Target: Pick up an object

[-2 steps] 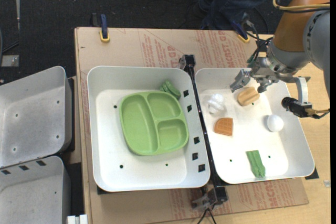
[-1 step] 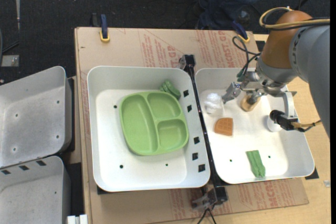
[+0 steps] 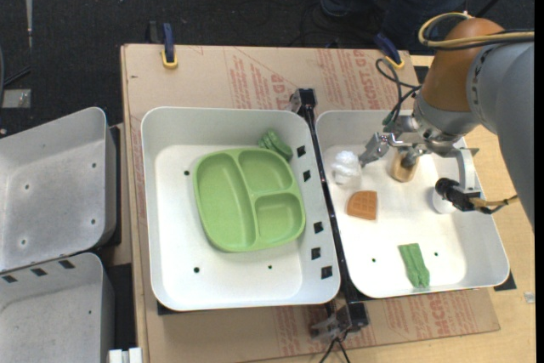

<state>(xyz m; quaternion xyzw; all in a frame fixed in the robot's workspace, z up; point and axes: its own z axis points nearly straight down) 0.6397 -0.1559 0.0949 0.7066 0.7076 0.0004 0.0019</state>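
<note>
You see the gripper (image 3: pixel 399 150) low over the far part of the right bin (image 3: pixel 484 255), fingers spread; a small tan cylinder (image 3: pixel 403 168) seems to stand just below them, though grasp is unclear. Near it lie a crumpled white lump (image 3: pixel 344 166), an orange wedge (image 3: pixel 363 205) and a flat green strip (image 3: pixel 415 264). The left bin (image 3: pixel 161 183) holds a smooth green divided plate (image 3: pixel 250 199).

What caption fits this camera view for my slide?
KUKA arm's gripper above right bin, near a small tan object; green divided plate in left bin.
</note>
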